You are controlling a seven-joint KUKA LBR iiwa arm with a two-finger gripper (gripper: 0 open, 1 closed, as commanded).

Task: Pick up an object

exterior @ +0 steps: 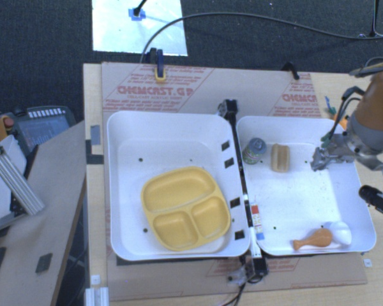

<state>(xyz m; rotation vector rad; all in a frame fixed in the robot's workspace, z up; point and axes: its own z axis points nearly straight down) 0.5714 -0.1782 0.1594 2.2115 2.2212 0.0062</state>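
The right bin (306, 190) holds a small grey-blue can (254, 150) and a tan bread-like block (280, 157) near its back wall. A toy drumstick (314, 239) and a white rounded piece (340, 232) lie by the bin's front right corner. My gripper (322, 159) hangs over the right part of this bin, to the right of the tan block and apart from it. I see nothing between its fingers. The arm's orange band (378, 105) shows at the right edge.
The left bin (124, 190) carries a yellow three-compartment tray (185, 206). A black divider strip (237, 171) runs between the two bins. A cable and a white sheet (137, 16) lie on the dark floor behind the bench.
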